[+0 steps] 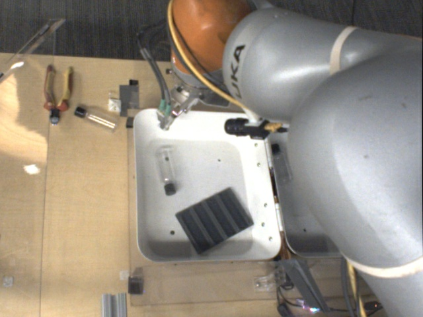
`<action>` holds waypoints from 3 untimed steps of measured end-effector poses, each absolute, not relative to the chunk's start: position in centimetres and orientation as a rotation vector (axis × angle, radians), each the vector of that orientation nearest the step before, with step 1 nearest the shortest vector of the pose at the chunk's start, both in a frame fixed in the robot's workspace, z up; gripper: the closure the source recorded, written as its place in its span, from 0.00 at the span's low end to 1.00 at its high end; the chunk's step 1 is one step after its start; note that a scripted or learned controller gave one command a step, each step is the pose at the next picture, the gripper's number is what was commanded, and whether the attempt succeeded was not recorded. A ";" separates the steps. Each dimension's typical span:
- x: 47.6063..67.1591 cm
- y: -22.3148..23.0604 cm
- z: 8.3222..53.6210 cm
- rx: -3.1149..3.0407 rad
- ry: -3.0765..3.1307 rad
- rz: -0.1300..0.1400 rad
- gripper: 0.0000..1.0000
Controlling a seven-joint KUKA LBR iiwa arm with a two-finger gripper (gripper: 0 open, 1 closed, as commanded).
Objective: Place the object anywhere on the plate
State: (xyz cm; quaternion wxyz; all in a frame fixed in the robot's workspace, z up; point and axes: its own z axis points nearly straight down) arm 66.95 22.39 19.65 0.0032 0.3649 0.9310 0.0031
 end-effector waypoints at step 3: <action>64.0 22.7 12.4 1.210 2.891 0.014 1.00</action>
